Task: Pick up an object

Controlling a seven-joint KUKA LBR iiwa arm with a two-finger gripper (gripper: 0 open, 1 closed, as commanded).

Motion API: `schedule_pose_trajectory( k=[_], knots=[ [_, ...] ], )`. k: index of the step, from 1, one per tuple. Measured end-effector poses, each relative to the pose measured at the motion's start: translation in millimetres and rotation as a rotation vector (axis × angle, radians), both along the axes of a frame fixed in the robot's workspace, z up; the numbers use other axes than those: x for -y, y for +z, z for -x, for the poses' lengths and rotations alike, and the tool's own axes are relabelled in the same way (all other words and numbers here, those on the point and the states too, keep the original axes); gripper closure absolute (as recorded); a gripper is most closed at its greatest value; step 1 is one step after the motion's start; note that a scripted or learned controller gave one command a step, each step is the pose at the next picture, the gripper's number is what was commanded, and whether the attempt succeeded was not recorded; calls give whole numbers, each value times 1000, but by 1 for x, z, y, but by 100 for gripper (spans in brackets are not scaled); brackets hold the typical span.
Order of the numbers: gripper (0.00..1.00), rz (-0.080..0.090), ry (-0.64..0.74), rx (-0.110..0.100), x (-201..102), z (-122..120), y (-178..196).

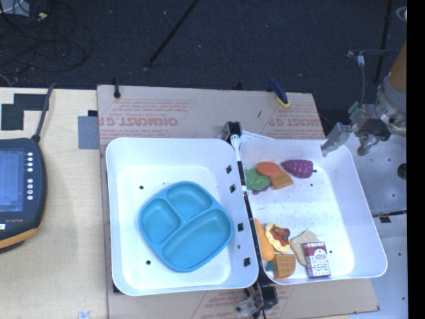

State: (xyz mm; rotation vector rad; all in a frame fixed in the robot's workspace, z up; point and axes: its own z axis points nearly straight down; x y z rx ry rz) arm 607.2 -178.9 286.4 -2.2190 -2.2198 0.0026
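Note:
My gripper [350,141] hangs over the far right corner of the right bin [362,195], fingers spread apart with nothing between them. In the bin's far part lie a purple grape bunch [297,167], an orange-red piece [268,168], a waffle-like piece [282,180] and a green leafy piece [255,178]. At the near end sit a carrot [263,240], a pizza slice [279,236], a bread slice [304,242], a small red carton [317,259] and a waffle square [285,266].
The left bin [126,178] holds a blue divided plate [186,225]. A tablet-like pendant [16,188] lies on the bench at the far left. A black divider clamp [234,133] joins the two bins at the back.

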Motion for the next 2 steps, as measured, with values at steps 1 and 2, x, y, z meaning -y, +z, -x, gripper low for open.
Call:
schedule_pose_trajectory(
  k=[1,2],
  knots=[
    [0,1,4,-2,12,-38,-70],
    [0,-2,0,-7,33,-34,-204]
  ],
)
